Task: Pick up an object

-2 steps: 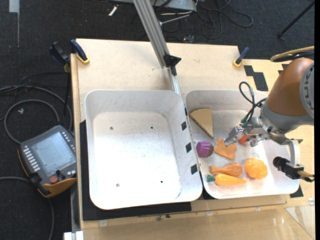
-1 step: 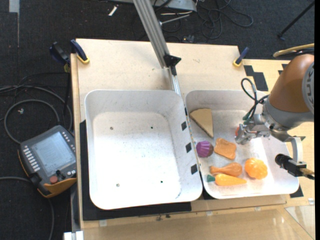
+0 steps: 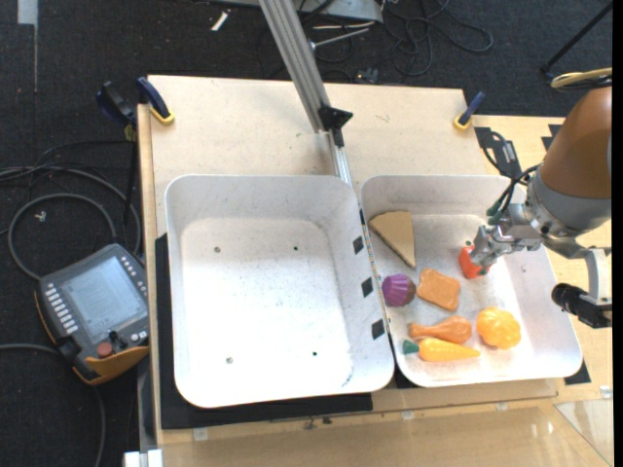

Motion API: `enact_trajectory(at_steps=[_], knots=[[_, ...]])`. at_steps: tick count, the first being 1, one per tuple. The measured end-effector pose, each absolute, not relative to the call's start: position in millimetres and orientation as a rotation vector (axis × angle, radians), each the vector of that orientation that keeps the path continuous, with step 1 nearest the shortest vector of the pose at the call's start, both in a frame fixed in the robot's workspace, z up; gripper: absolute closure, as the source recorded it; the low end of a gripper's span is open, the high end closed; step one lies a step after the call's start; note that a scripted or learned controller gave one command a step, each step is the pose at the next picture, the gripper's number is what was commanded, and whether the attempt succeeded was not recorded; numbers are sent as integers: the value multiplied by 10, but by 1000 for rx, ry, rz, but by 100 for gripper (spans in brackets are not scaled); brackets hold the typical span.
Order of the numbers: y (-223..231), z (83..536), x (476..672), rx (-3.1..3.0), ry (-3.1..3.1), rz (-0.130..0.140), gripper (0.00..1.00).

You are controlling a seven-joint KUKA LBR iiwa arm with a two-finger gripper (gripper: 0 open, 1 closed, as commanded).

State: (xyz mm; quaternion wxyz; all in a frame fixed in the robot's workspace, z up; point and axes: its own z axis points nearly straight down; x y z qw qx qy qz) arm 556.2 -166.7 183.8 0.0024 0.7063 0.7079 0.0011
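My gripper (image 3: 484, 249) hangs over the right part of the right bin (image 3: 545, 358), at the end of the grey and orange arm. A small red object (image 3: 470, 263) lies right at the gripper's tip, touching it or just below it; whether it is gripped cannot be made out. The same bin holds a tan wedge (image 3: 394, 233), a purple item (image 3: 397, 289), an orange slab (image 3: 439, 289), a brown-orange drumstick shape (image 3: 440, 331), a carrot (image 3: 446, 350) and a yellow-orange round fruit (image 3: 498, 328).
The left bin (image 3: 195, 212) sits beside the right one, sharing a raised middle wall (image 3: 365, 270). A slanted metal rail (image 3: 297, 56) reaches in from the top. A teach pendant (image 3: 92, 305) lies on the floor at left.
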Motion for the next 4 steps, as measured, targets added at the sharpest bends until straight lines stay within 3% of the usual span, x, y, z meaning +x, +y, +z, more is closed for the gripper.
enact_trajectory(at_steps=[2, 4], knots=[[-1707, 2713, 5623, 2214, 2220, 4, 100], [-758, 2646, 5779, 2214, 2230, 0, 100]])
